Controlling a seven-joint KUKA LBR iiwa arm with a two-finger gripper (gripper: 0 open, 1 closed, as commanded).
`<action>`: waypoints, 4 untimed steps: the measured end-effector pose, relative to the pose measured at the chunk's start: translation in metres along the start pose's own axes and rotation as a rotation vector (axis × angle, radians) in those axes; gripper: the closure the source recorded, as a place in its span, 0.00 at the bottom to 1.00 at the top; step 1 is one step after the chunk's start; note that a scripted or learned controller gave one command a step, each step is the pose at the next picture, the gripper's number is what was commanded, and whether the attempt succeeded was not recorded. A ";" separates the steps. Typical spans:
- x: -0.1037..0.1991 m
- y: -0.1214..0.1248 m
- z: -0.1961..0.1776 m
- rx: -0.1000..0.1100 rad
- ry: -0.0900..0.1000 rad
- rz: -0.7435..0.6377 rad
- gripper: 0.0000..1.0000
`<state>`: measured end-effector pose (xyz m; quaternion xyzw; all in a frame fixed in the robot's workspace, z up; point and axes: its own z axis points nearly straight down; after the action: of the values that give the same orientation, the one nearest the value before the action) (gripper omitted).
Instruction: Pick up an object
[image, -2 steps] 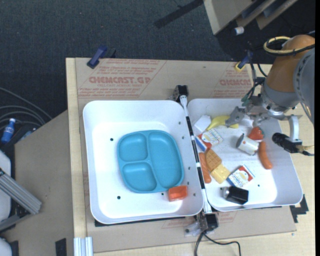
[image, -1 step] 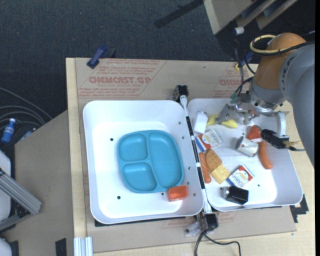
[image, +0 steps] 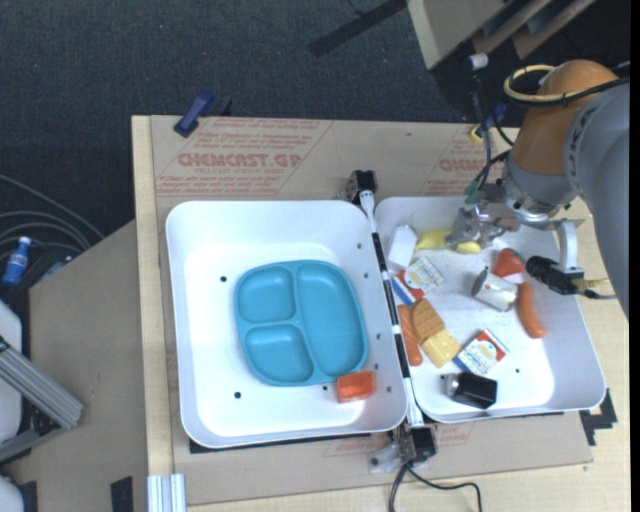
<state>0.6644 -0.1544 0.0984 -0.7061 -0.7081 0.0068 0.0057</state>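
Reaching down into the right bin (image: 560, 385) over a scatter of small items.

Lying in the left bin (image: 190, 300): blue divided plate (image: 300, 322), with orange block (image: 355, 386) just beside its lower right corner. Crowding the right bin: yellow piece (image: 433, 240), cracker (image: 428, 320), black object (image: 470, 389), red sausage (image: 531, 310). Hanging above the bin's upper part, near the yellow piece: gripper (image: 470, 232), opening and grasp impossible to tell.

Blue divided plate (image: 300, 322) in left bin (image: 190, 250), orange block (image: 355, 386) just beside.

Tray (image: 300, 322) in L bin (image: 200, 240); block (image: 355, 386) beside.
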 end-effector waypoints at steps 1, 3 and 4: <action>0.074 -0.039 -0.112 -0.020 0.002 0.001 1.00; 0.021 -0.046 -0.021 -0.013 0.002 0.004 0.00; 0.028 0.002 0.014 -0.013 0.003 0.002 0.00</action>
<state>0.6657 -0.1262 0.0841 -0.7067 -0.7075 0.0013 0.0023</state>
